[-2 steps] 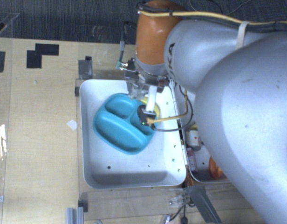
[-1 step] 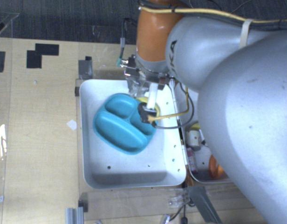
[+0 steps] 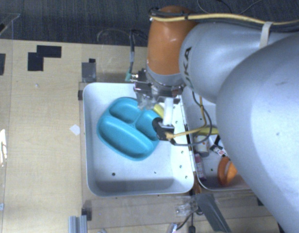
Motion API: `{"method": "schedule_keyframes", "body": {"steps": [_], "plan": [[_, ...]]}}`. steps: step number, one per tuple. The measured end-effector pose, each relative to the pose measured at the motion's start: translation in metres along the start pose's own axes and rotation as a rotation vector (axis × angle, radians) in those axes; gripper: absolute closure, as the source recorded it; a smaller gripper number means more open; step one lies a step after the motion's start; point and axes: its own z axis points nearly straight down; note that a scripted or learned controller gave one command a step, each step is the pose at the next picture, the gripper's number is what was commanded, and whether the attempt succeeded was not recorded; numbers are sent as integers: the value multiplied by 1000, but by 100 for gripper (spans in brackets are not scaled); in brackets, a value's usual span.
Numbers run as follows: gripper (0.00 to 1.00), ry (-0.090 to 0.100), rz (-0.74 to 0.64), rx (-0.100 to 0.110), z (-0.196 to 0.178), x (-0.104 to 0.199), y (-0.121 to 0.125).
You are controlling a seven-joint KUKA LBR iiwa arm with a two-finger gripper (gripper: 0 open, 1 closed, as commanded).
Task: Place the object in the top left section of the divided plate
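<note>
Counts: two shallow white plastic bins, one turquoise divided plate, one grey arm with an orange band, one round orange object, one small yellow object.
Surface: a pale wooden bench (image 3: 38, 144) bears the bins; black square markers lie on it at upper left, and dark grey carpet runs behind it.
Left bin (image 3: 96, 178): holds the turquoise divided plate (image 3: 125, 135), which lies tilted toward the bin's upper right, with two small sections at its top and one long section below.
Right bin (image 3: 207, 184): largely hidden by the arm; the round orange object (image 3: 226, 171) rests near its lower edge.
Arm (image 3: 246, 86): reaches in from the right, its orange band above the left bin's far wall.
Gripper (image 3: 148, 101): sits over the plate's upper right section; whether its fingers are apart or together, I cannot tell.
Small yellow object (image 3: 159, 110): shows just beside the gripper, at the plate's upper right rim; whether it is gripped is unclear.
</note>
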Motion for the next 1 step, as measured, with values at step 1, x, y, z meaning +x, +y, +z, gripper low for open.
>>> {"method": "schedule_keyframes", "body": {"steps": [1], "plan": [[100, 2, 0, -2, -11, 0, 1]]}}
